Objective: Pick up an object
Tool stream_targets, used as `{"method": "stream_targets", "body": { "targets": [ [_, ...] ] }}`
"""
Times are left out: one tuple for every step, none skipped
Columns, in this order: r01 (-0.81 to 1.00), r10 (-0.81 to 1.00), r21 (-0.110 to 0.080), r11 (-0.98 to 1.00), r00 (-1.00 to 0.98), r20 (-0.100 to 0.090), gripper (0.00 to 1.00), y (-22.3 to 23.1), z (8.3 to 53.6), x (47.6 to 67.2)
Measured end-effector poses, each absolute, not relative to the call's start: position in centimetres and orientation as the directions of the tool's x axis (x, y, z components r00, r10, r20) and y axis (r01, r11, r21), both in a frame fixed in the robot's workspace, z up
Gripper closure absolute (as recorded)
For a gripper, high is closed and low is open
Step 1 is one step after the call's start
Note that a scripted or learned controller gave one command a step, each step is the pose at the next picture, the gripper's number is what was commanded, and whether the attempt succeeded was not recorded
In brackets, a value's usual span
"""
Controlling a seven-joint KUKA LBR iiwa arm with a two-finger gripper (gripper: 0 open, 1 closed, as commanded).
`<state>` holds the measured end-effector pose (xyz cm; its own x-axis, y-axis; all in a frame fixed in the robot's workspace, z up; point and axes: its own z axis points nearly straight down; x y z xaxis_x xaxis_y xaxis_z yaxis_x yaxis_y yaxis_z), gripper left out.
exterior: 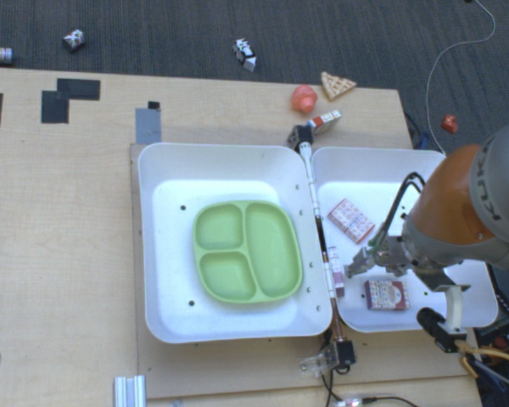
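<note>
Arm over the right bin, two small packets in reach, nothing lifted yet.

The gripper point(382, 261) hangs in the right bin point(424, 161) between a pink-checked packet point(351, 220) at its 11 o'clock and a dark red packet point(385, 294) just below at 6 o'clock; whether it is wide or narrow I cannot tell. Both packets lie flat, so a descent may land between them, or the tips may skid off a thin edge and push it toward the wall. The green tray point(248, 252) sits in the left bin point(153, 227).
</note>
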<state>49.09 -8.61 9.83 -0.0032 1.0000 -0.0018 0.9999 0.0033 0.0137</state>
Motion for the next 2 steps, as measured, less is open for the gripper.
{"method": "stream_targets", "body": {
  "targets": [
    [1.000, 1.000, 0.018, 0.008, -0.008, -0.002, 1.00, -8.54, 10.88, 49.24],
    [1.000, 1.000, 0.017, 0.007, -0.007, -0.002, 0.00, -8.54, 10.87, 49.23]
  ]
}}
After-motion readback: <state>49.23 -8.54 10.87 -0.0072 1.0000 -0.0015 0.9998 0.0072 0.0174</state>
